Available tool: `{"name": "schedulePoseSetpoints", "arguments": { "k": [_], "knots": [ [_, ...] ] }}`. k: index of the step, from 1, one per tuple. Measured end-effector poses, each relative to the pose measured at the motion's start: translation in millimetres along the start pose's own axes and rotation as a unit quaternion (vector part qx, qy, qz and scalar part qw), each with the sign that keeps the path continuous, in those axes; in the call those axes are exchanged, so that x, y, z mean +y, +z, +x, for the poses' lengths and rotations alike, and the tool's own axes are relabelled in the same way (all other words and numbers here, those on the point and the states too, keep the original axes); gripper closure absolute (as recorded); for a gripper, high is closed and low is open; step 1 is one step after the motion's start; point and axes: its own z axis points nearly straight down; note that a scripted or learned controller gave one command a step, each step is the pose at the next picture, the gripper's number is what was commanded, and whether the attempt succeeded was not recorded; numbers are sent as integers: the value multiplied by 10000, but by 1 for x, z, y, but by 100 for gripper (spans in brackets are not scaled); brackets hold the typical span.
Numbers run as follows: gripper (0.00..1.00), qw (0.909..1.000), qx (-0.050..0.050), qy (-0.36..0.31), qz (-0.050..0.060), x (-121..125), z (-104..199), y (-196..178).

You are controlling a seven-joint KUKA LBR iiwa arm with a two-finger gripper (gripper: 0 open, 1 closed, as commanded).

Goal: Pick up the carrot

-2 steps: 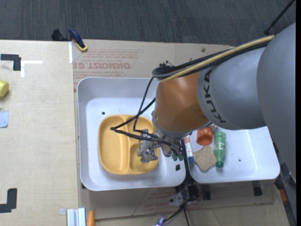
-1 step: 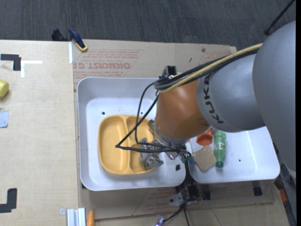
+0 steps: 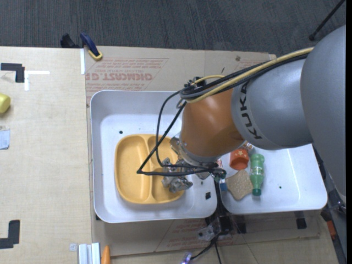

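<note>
An orange object (image 3: pixel 239 159), possibly the carrot, lies in the right bin (image 3: pixel 297 194), partly hidden under the arm's orange band. My gripper (image 3: pixel 176 181) hangs low over the right compartment of a yellow divided plate (image 3: pixel 132 169) in the left bin (image 3: pixel 104 147), left of the orange object and apart from it. I see nothing held at the gripper. The wrist and cables cover much of the area around it.
A green bottle (image 3: pixel 256 172) and a brown sponge-like slab (image 3: pixel 240 185) lie beside the orange object in the right bin. The bins' shared wall (image 3: pixel 219 194) runs between gripper and these items. A yellow object (image 3: pixel 4 103) sits on the bench far left.
</note>
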Motion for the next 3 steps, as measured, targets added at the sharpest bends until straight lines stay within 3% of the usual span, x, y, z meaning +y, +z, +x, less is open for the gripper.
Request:
{"name": "schedulePoseSetpoints", "arguments": {
  "k": [1,2,3],
  "knots": [
    [0,10000,-11,-13,-14,2,-1,-1],
    [100,10000,-40,6,0,0,-4,-11],
    [100,10000,-4,-56,1,7,1,-22]
  ]
}}
